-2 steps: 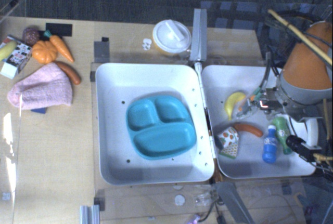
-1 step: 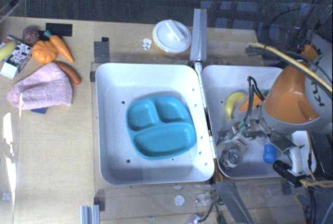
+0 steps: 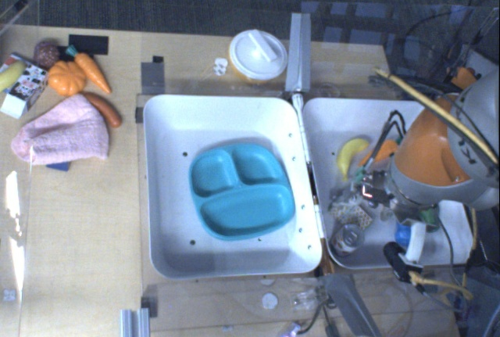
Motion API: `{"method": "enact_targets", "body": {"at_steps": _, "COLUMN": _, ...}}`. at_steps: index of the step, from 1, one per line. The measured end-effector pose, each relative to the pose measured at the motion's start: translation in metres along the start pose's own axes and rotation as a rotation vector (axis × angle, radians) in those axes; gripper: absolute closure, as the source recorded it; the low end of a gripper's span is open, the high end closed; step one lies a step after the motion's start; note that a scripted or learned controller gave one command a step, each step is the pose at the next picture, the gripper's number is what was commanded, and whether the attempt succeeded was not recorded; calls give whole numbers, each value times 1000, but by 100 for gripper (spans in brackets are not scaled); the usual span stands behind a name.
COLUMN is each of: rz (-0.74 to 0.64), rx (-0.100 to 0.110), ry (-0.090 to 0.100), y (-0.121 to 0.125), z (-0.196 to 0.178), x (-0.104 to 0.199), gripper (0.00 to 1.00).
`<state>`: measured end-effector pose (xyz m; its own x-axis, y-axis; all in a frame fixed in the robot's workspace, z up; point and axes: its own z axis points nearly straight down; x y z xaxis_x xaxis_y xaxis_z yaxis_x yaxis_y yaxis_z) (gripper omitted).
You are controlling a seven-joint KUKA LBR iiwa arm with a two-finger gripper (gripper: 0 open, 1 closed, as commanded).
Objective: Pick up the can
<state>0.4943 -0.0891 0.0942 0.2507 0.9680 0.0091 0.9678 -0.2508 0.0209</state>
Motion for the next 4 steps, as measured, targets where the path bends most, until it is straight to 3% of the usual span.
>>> {"method": "enact_targets", "body": {"at_steps": 1, "rz": 1, "rx": -17, "ry": -2, "y": 5, "z": -14, "x": 0, "gripper": 100}}
{"method": "enact_targets", "body": {"at_steps": 2, "rz": 53, "rx": 19, "ry": -9, "y": -11, "z": -150, "x": 30, "gripper": 100}}
{"method": "enact_targets", "body": {"at_steps": 3, "rz": 53, "rx": 19, "ry": -9, "y": -12, "z": -149, "x": 30, "gripper": 0}}
{"method": "enact_targets", "body": {"at_steps": 4, "rz": 174, "rx": 22, "ry": -11, "y": -20, "z": -89, "x": 52, "gripper": 0}}
